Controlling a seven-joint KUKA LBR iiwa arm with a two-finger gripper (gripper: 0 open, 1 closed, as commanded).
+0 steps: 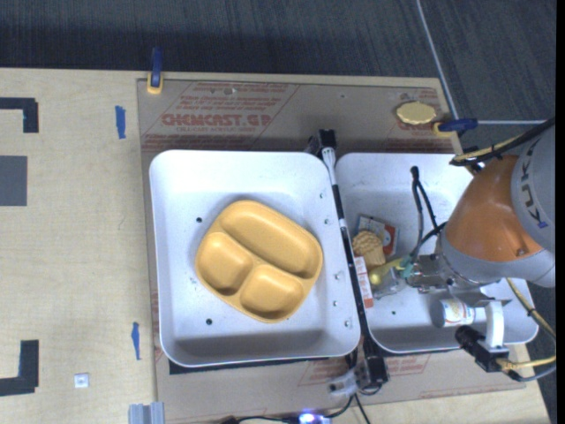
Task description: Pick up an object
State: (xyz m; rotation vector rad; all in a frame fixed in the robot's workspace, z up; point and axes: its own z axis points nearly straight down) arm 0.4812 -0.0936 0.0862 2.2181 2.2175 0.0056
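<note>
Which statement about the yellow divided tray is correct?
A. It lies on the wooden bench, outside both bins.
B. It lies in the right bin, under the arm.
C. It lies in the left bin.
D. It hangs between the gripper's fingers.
C. The yellow divided tray rests on the floor of the left bin, while the arm reaches over the right bin.
</note>
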